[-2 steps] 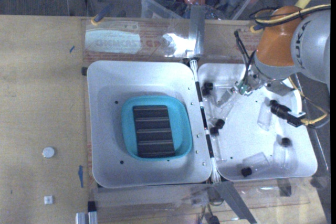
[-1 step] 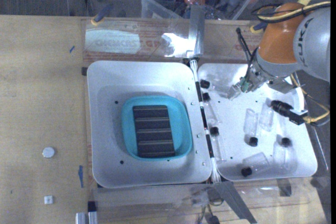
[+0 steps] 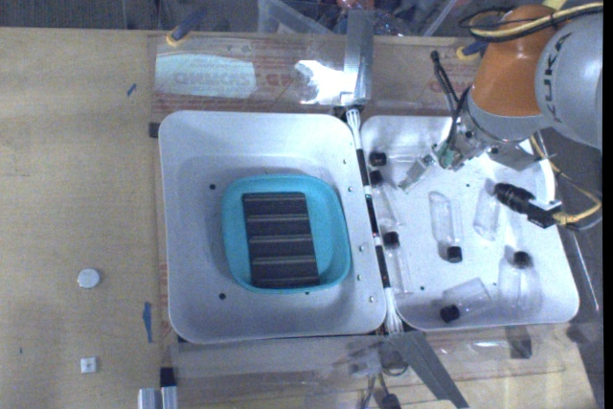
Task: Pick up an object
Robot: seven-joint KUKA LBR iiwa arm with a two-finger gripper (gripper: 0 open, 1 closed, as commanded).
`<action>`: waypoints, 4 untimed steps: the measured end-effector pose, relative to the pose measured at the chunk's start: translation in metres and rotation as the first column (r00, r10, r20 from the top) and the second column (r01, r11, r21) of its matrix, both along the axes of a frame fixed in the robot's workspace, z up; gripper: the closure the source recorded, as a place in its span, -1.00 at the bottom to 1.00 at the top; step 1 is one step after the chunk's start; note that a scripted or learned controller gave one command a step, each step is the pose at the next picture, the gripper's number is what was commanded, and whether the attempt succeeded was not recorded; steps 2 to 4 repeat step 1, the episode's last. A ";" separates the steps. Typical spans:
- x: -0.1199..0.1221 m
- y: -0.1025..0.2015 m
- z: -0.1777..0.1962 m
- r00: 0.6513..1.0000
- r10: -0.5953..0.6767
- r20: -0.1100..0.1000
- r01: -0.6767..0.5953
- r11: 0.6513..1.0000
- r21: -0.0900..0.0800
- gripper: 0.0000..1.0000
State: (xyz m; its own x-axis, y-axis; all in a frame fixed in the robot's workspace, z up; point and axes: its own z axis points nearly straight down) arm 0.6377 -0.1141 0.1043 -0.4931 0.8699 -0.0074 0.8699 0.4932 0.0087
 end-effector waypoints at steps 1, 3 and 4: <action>-0.044 -0.030 -0.016 1.000 0.003 -0.005 -0.003 1.000 0.000 -1.00; -0.044 -0.030 -0.016 1.000 0.003 -0.005 -0.003 1.000 0.000 -1.00; -0.044 -0.030 -0.016 1.000 0.003 -0.005 -0.003 1.000 0.000 -1.00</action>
